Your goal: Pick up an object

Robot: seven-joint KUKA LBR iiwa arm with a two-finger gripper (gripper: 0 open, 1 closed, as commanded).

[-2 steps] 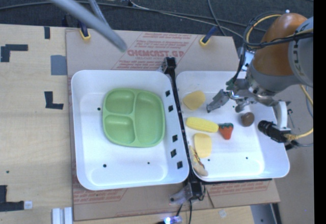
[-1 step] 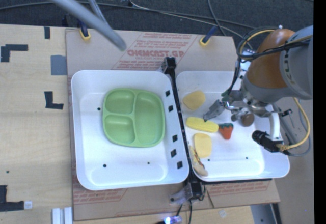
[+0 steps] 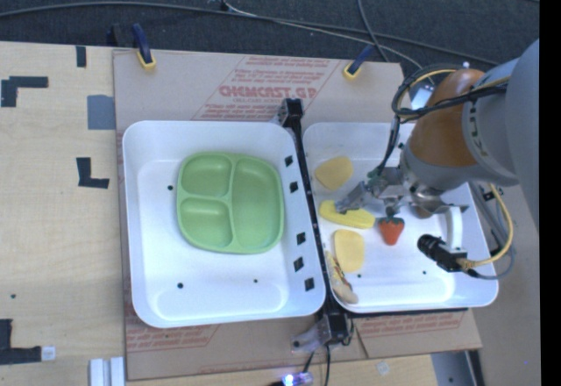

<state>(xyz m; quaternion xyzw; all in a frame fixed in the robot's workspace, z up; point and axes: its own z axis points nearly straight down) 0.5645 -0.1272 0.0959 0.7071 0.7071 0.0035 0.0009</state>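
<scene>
My gripper (image 3: 374,200) is low in the right bin (image 3: 473,288), near its middle. Just below it lies a long yellow piece (image 3: 349,218), and at its lower right is a small red strawberry-like toy with a green top (image 3: 392,232). A round yellow piece (image 3: 334,172) sits up and to the left of the gripper. Another yellow piece (image 3: 349,249) lies further toward the front, and a tan, banana-like item (image 3: 342,283) lies by the bin's front left corner. Nothing is visibly held.
The left bin (image 3: 149,288) holds a green divided plate (image 3: 232,203). A black divider (image 3: 302,200) runs between the bins. The grey arm with its orange band (image 3: 447,125) covers the right bin's upper right. A black cable fitting (image 3: 438,253) hangs over the right bin.
</scene>
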